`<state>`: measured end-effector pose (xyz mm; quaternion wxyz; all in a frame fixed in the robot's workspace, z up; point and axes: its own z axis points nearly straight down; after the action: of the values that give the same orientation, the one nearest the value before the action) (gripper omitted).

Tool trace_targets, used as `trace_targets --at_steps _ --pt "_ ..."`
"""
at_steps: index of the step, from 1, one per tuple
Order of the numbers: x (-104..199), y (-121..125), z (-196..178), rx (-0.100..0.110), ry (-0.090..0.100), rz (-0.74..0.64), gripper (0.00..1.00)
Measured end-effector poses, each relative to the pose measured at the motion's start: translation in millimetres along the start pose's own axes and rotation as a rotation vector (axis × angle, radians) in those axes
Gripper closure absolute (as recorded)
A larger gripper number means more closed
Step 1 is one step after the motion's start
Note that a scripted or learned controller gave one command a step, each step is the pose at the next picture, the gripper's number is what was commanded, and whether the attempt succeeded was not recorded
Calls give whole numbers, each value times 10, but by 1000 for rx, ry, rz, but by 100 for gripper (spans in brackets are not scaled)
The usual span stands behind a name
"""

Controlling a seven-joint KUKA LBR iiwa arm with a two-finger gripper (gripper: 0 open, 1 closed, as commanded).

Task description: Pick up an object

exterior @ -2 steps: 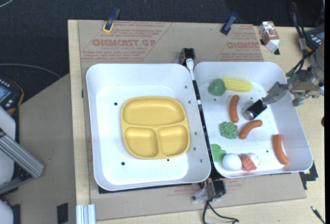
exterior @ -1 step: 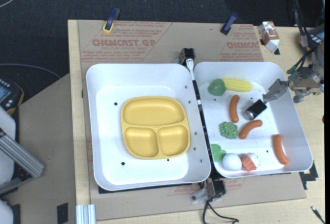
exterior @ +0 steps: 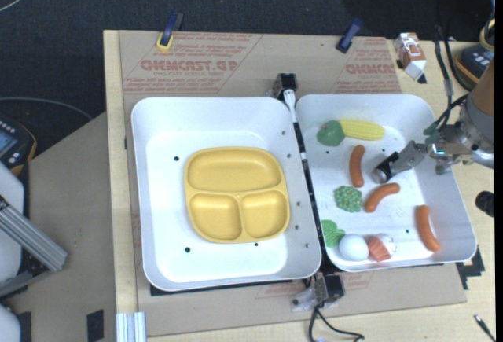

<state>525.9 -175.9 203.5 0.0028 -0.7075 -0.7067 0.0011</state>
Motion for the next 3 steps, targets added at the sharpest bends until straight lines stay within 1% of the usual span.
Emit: trace_targets --at_steps 2,3 --pt "-132 7 923 0 0 0 0" --pt "-126 5 1203 -1 0 -1 0"
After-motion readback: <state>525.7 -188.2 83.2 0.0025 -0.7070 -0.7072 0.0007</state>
